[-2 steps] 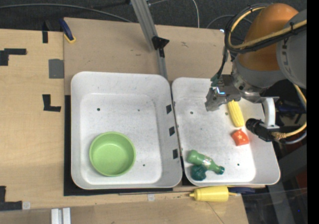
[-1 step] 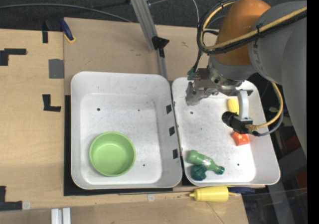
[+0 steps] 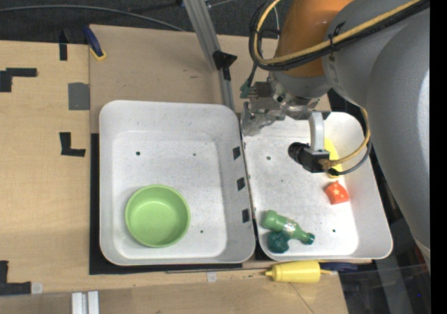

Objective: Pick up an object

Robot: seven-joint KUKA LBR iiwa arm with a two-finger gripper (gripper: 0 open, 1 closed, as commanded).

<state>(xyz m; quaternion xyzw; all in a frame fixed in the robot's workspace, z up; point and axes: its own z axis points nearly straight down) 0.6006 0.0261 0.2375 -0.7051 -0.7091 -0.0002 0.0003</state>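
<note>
A: Where's the gripper (image 3: 260, 118) sitting?
B: It's hanging over the top-left corner of the right shallow white bin (image 3: 363, 239), holding nothing.
A: Fingers?
B: Can't tell, too blurred.
A: Objects?
B: A green plastic bottle (image 3: 286, 226) and a small orange block (image 3: 336, 192) are lying in the right bin; a round green bowl (image 3: 157, 215) is sitting in the left white bin (image 3: 167, 121); a yellow bottle (image 3: 297, 272) is lying on the desk (image 3: 42, 222).

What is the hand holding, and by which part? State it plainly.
It cannot be told. The hand sits at the upper left corner of the right bin, and no object shows between its parts from this view.
</note>
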